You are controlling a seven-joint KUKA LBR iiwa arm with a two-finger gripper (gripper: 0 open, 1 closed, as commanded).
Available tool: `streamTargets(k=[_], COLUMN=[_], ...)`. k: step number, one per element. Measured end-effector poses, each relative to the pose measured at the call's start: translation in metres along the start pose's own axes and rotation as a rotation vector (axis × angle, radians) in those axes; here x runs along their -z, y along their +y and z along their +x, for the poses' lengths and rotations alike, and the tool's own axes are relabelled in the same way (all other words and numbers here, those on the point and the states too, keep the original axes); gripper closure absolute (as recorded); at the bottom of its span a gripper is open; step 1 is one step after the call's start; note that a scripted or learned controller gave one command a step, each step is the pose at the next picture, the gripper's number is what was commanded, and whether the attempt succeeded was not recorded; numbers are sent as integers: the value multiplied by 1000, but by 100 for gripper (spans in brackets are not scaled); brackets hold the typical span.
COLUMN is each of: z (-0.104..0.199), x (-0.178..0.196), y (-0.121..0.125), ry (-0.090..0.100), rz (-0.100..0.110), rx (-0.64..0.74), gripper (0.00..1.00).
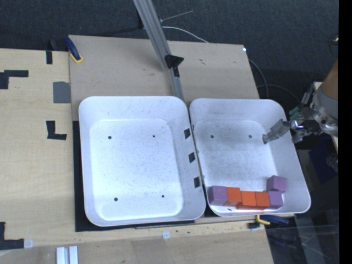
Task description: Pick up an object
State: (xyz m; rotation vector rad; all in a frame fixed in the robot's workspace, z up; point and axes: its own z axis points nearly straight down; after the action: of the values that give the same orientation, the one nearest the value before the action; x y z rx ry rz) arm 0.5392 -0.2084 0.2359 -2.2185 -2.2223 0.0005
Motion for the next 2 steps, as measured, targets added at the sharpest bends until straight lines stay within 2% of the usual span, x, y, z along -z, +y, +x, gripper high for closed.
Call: streamTargets(k=[1,2], z=[1,7], x=[10,18], y=[0,11], ry=[1,0], rz=[0,-1], rx=[2,1], gripper=[100,100])
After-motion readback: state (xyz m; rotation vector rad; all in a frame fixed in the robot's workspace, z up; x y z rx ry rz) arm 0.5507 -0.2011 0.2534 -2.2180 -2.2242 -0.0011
